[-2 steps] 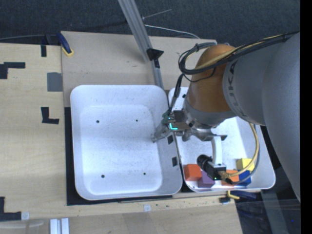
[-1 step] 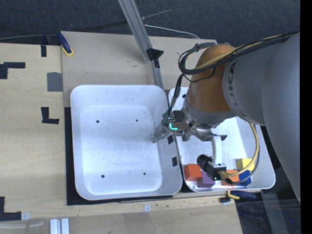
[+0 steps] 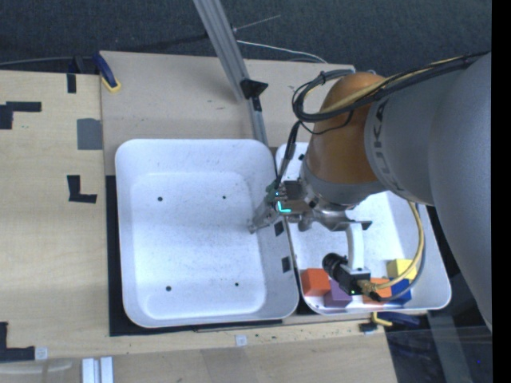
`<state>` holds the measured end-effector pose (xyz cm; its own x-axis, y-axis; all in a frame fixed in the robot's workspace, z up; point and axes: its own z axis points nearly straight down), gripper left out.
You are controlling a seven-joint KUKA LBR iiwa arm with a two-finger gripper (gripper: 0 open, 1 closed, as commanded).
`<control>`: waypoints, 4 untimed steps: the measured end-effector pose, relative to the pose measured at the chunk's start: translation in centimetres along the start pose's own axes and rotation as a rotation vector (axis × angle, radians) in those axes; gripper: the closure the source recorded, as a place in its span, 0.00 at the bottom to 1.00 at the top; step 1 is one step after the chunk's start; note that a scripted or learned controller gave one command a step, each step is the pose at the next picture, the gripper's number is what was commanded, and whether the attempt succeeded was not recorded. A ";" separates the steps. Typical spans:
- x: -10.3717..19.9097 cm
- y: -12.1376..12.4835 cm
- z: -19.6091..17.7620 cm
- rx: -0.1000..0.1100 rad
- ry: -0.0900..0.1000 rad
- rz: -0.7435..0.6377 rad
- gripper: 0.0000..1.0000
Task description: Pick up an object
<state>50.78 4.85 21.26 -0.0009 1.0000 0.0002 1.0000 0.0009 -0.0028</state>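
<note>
Left bin: floor bare, open access from above. Right bin: arm overhangs most of it; blocks crowd its near corner.

A pale wooden bench marked with dark tape pieces stands against dark, perhaps carpeted, floor, a slanted metal rail crossing above it.

Bulky grey arm, orange band — black looping cables, yellow cable, small green light
</note>
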 end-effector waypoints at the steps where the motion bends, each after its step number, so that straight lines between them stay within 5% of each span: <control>1: 0.0 0.0 0.0 0.000 0.000 0.000 0.00; 4: 0.7 -0.8 2.2 0.003 -0.001 0.002 0.00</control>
<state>49.96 5.51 19.03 0.0011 1.0000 -0.0009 1.0000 -0.0011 -0.0057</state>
